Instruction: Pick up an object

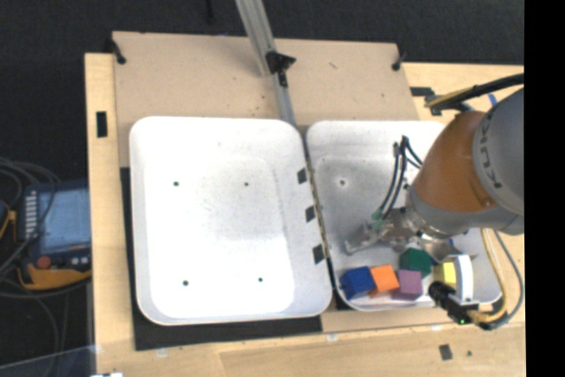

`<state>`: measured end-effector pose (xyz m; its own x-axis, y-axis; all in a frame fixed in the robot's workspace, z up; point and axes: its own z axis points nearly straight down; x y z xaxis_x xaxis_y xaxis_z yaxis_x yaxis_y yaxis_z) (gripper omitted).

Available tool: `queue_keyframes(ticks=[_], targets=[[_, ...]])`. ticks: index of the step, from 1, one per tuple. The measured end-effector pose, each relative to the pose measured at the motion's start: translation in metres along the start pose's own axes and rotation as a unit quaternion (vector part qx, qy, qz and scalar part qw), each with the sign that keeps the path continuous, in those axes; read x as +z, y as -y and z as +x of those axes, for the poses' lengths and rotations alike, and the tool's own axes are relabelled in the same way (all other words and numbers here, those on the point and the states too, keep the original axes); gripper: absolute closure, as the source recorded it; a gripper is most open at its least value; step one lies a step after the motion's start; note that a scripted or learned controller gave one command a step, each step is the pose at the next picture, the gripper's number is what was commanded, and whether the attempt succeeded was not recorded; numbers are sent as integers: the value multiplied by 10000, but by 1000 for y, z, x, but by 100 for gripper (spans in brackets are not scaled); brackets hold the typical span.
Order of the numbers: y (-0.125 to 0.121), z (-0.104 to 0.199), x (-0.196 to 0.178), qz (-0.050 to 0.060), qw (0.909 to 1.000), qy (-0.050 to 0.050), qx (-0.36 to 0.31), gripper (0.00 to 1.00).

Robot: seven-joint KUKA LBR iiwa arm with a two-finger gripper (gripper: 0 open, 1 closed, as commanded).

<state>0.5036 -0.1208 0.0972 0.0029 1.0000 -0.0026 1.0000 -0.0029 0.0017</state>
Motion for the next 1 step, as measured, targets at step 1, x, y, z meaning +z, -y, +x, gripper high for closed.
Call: queue_keyframes(ticks=[1], targets=[[-1,0,-12,-24,10000,-10,39,100]])
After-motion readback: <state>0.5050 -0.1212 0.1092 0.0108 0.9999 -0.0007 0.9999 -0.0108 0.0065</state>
